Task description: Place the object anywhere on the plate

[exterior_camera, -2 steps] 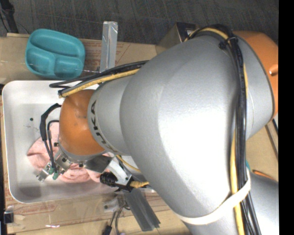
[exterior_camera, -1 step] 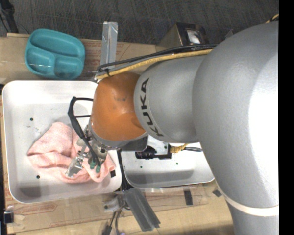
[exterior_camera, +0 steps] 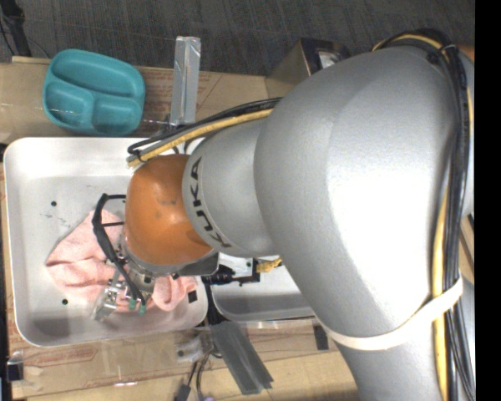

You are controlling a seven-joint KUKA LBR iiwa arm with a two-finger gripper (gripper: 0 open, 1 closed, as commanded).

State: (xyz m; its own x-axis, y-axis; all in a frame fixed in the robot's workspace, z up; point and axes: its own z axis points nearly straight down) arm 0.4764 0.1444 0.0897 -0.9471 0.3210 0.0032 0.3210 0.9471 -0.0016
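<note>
A crumpled pink cloth (exterior_camera: 77, 253) lies in the left white bin (exterior_camera: 25, 182), spread from the bin's middle toward its near edge. My gripper (exterior_camera: 117, 297) hangs low over the near right part of the cloth, touching or almost touching it. The orange band and wrist (exterior_camera: 159, 211) hide part of the cloth. A teal divided plate (exterior_camera: 93, 91) rests on the bench beyond the bin's far left corner, well away from the gripper.
The big grey arm (exterior_camera: 351, 199) covers most of the right bin (exterior_camera: 259, 307); just a strip of its near rim shows. A clear upright post (exterior_camera: 185, 78) stands right of the plate. Yellow and black cables (exterior_camera: 200, 132) run along the arm.
</note>
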